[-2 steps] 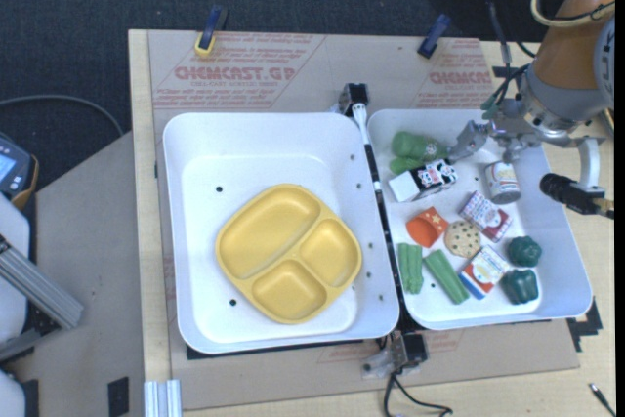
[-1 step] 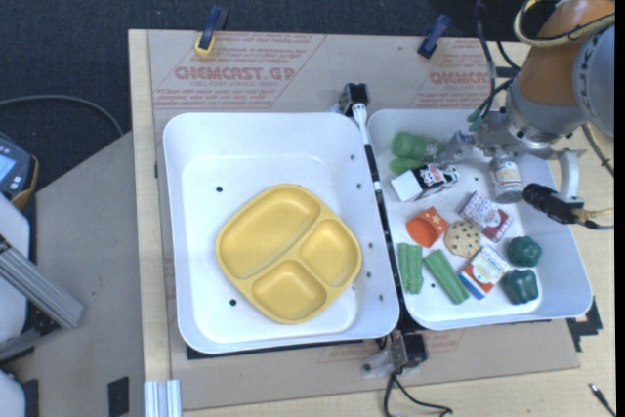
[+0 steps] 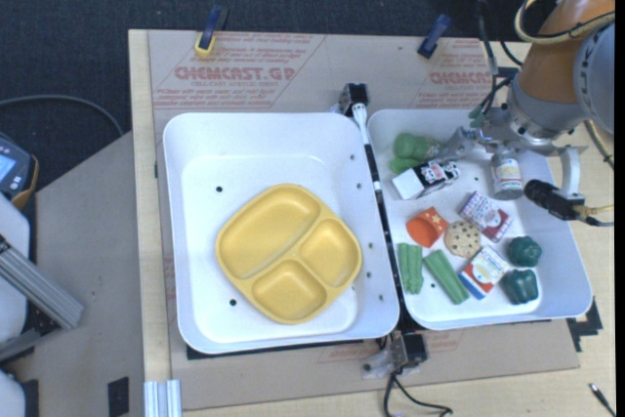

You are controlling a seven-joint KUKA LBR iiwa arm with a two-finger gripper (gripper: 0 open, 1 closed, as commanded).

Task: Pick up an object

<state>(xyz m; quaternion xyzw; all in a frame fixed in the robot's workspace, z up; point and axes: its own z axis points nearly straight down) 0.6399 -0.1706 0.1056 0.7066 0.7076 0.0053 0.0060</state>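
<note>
Brown-papered counter (image 3: 293, 73) on dark carpet, clipped down along the far edge by blue clamps (image 3: 209, 31), presumably to stop the sheet sliding under the two white bins. Left bin (image 3: 186, 210) given over to a yellow divided tray (image 3: 288, 254), lying flat and well apart from everything else. Right bin (image 3: 576, 293) crowded with small things, likely tipped in loose as picking targets: a green lumpy item (image 3: 412, 148) at the far left corner, a black-and-white box (image 3: 430, 176) just in front of it, a small bottle (image 3: 506, 176) upright near the middle, a red-and-white packet (image 3: 483, 210), an orange piece (image 3: 425, 229) touching a round cookie (image 3: 461, 237), two green sticks (image 3: 444, 276) towards the near rim, two dark green peppers (image 3: 520, 286) at the right.

Reaching in from the right, low over the far half of the right bin, with the fingers (image 3: 457, 147) angled towards that bin's left wall. Wide or narrow: cannot tell from this slant. Nothing visibly held between them.

Closest candidate judged to be the black-and-white box, just beside and slightly nearer the camera than the fingers, perhaps touching; green lumpy item a little further left. Probably mid-approach, grasp not yet made
</note>
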